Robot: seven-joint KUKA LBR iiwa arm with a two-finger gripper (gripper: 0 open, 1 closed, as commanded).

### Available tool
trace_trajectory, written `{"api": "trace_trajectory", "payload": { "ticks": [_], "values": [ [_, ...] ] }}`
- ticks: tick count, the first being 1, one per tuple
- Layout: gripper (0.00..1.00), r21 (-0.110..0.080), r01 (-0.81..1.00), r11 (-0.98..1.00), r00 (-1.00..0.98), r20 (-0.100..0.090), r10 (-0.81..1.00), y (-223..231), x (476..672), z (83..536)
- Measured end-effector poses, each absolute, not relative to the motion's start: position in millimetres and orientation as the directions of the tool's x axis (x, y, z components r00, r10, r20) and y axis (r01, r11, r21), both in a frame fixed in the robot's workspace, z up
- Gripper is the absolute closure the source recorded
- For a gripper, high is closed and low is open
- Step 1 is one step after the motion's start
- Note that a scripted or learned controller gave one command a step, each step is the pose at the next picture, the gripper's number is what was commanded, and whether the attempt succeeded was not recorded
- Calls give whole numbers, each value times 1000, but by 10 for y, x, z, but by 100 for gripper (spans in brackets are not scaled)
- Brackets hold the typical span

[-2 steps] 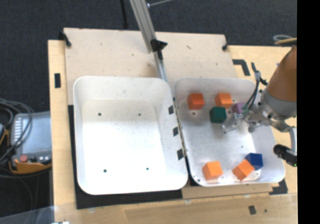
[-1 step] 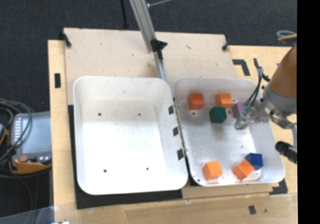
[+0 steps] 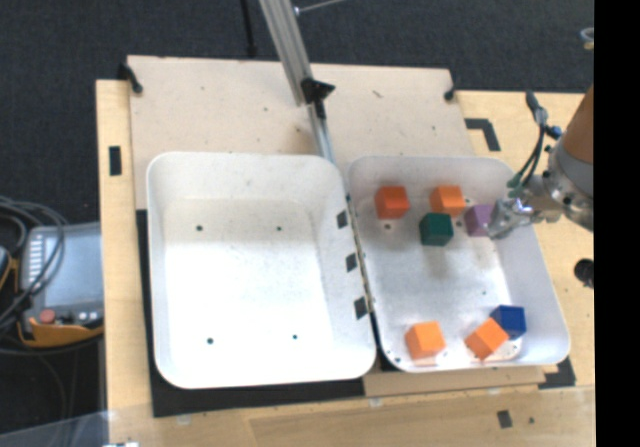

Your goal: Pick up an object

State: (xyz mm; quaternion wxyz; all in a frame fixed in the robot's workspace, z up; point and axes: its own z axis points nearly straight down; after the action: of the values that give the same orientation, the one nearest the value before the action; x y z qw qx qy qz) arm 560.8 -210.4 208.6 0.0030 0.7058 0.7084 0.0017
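Camera view looks down on the claw (image 3: 503, 218), which sits low over the right bin (image 3: 455, 270), near that bin's right wall and toward its far side. I cannot tell how the claw is set, because it is small and blurry. A purple block (image 3: 479, 220) is right against the claw on its left side, but I cannot tell if the claw has it. Just left of the purple block is a dark green block (image 3: 435, 229). Behind the green block, close to the bin's far wall, sit two orange blocks: one orange block (image 3: 447, 198) just behind it to the right and another orange block (image 3: 392, 201) to the left. These four blocks are bunched near each other, so there is little room among them. The middle of the right bin's floor is bare and has lots of room. Down by the near wall are three more: an orange block (image 3: 425, 339), an orange block by the corner (image 3: 487, 337), and a blue block (image 3: 509, 319) touching that one, tight in the near right corner. The left bin (image 3: 250, 270) lies beside the right bin, their walls touching. A metal pole (image 3: 285, 30) slants up from behind where the bins meet.
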Motion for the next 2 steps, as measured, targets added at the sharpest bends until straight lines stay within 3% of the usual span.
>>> {"api": "trace_trajectory", "payload": {
  "ticks": [1, 2],
  "values": [
    [100, 2, 1000, 3, -3, -2, 1000, -2115, 5613, 2030],
    [100, 5, 1000, 9, -9, 1, 1000, -1544, 5698, 2185]
  ]
}}
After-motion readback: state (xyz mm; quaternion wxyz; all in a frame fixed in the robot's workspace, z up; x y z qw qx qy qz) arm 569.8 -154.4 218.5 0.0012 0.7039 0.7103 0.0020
